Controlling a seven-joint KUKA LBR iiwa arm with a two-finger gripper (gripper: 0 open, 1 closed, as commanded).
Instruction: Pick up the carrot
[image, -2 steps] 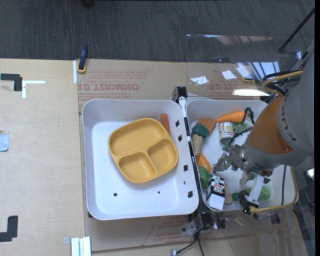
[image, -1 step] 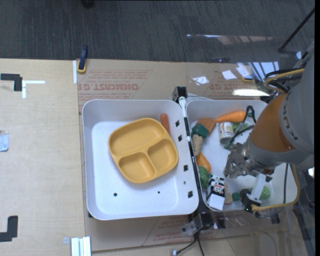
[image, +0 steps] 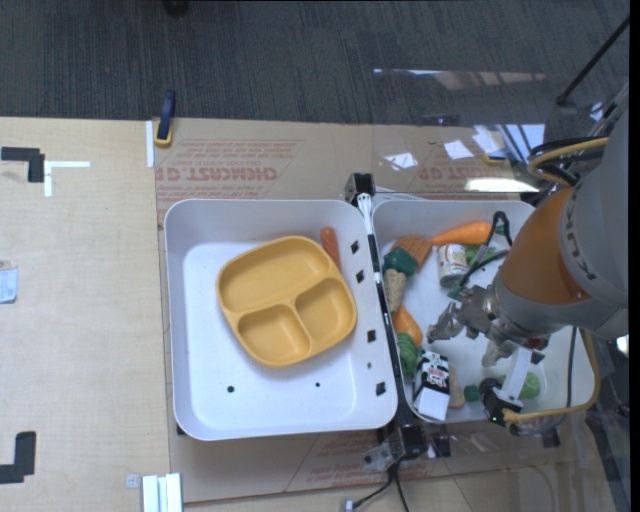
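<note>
The claw hangs low in the right white bin, and whether it's apart or together, I cannot tell. The orange tapered carrot lies beyond it toward the far wall. Risk: crowded toys nearby could get snagged instead.

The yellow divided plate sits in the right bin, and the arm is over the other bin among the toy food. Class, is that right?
Not quite. The camera view shows the yellow divided plate in the left bin, not the right. The arm is over the other bin, among the toy food, as stated.
</note>
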